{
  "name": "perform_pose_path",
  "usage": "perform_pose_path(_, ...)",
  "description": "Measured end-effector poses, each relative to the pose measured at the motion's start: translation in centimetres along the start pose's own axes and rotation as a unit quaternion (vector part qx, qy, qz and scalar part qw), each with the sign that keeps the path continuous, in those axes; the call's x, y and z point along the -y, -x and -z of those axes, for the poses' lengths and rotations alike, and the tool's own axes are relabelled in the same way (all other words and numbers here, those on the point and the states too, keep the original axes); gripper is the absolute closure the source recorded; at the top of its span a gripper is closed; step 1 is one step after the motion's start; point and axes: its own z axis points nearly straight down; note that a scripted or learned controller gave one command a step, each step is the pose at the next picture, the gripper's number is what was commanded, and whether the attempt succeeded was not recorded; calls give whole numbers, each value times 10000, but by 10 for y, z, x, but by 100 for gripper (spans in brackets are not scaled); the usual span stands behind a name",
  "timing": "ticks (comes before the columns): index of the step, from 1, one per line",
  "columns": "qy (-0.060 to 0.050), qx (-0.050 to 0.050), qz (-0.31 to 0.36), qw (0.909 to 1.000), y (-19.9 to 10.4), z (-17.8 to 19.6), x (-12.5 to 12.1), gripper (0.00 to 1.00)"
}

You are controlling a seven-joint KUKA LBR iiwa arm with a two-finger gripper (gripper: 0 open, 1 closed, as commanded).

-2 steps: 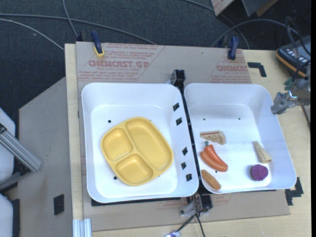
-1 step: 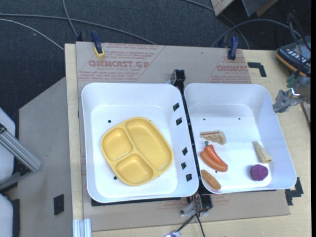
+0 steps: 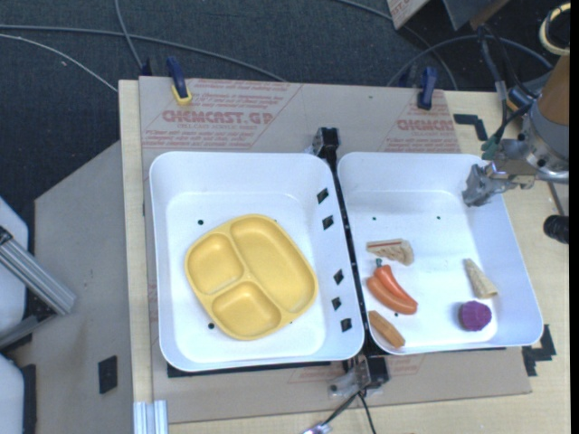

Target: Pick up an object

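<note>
Fingers (image 3: 477, 193) are seen at the upper right corner of the right bin (image 3: 434, 172), clamped on nothing; whether apart or together cannot be told. Nearest is judged the tan wedge (image 3: 479, 278), lower right in the frame, directly below them, its long axis running roughly up-down.

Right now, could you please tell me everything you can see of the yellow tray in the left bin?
The yellow tray is a rounded, glossy piece that looks like plastic, split by raised ridges into three compartments: two larger above, one smaller below. It lies flat and right side up, turned at a slant, on the floor of the left bin, near its middle. Nothing lies in it or touches it.
</note>
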Motion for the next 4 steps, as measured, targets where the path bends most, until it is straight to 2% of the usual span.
perform_pose_path(1, 1, 3, -5, 10000, -50, 0, 1, 100)
perform_pose_path(2, 10, 1, 6, 10000, -111, -8, -16, 100)
perform_pose_path(4, 18, 5, -1, 10000, -213, 1, -29, 100)
